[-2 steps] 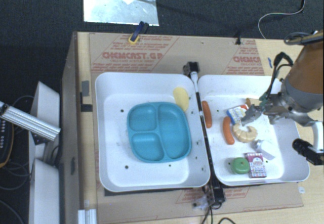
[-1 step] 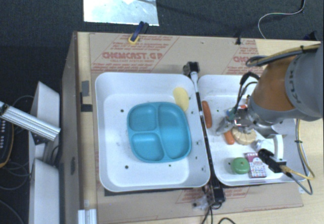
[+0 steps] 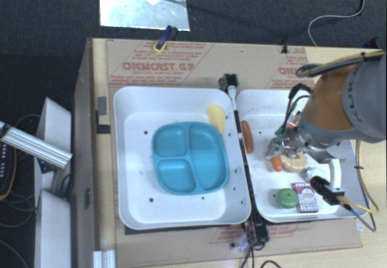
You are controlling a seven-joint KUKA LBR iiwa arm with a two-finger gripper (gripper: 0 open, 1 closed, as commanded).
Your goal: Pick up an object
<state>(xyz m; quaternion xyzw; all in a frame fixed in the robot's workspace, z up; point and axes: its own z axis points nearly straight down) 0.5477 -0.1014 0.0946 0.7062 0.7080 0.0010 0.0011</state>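
The gripper (image 3: 284, 150), grip state unclear, hovers above a small orange carrot-like toy (image 3: 277, 164), likely light, slippery; pinch mid-body, at the right white bin's (image 3: 260, 200) nine o'clock.

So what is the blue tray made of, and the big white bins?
The blue tray looks like smooth moulded plastic: one even colour, rounded compartments, a soft sheen. The white bins also look like plastic, matte white with rounded corners and rims. I can't be sure from looks alone.
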